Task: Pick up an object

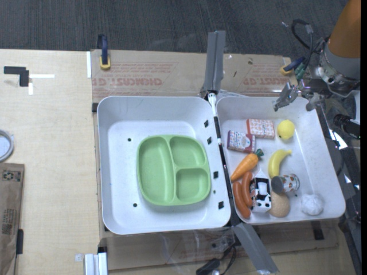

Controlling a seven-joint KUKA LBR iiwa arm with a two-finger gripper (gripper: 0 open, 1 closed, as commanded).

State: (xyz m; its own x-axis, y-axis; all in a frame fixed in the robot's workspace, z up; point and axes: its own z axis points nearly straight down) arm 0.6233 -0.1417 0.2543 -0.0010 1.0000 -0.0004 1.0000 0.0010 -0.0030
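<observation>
Arm: the grey arm with an orange band reaches in at the upper right, above the right bin's far corner.
Pincer: the two-finger metal pincer hangs over the far rim of the right shallow white bin; its fingers look spread, with nothing between them.
Right bin: round yellow lemon, curved yellow banana, orange carrot, red-and-white flat box, small maroon carton, red sausage, black-and-white cow-pattern carton, tan egg-shaped thing, white crumpled ball.
Left bin: the left white bin holds a pale green three-compartment plastic plate.
Desk: light wooden desk, well apart from the pincer.
</observation>
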